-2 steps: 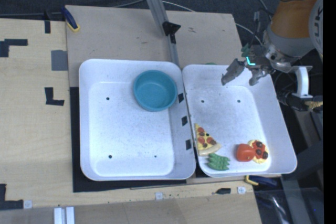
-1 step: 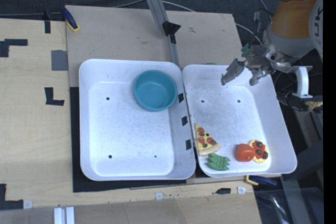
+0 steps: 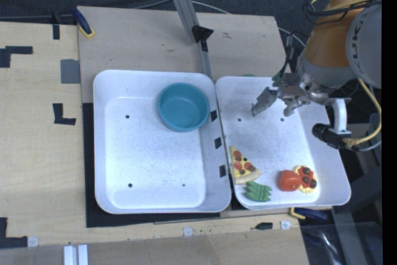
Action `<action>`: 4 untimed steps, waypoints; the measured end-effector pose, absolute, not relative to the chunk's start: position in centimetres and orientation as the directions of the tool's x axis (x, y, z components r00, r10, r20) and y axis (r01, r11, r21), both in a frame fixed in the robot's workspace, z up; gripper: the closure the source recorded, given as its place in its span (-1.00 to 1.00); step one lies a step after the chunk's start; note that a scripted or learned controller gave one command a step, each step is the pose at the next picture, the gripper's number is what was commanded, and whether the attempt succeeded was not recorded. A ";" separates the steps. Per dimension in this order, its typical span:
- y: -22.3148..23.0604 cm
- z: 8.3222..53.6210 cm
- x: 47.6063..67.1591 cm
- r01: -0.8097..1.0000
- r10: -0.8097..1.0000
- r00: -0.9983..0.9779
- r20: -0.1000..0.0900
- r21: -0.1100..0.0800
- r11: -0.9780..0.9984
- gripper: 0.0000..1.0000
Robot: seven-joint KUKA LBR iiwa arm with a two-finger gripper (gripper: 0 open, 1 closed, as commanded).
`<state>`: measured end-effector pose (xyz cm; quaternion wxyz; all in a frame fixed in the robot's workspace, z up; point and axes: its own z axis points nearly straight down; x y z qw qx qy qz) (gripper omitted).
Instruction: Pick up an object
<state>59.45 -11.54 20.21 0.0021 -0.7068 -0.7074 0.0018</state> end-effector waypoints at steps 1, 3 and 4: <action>-11.0 15.8 59.3 1.000 1.000 -0.001 0.001 -0.004 0.001 -1.00; -10.5 12.6 59.0 1.000 1.000 -0.001 0.000 -0.001 0.001 1.00; -11.2 17.1 58.9 1.000 1.000 0.000 -0.001 0.003 0.000 1.00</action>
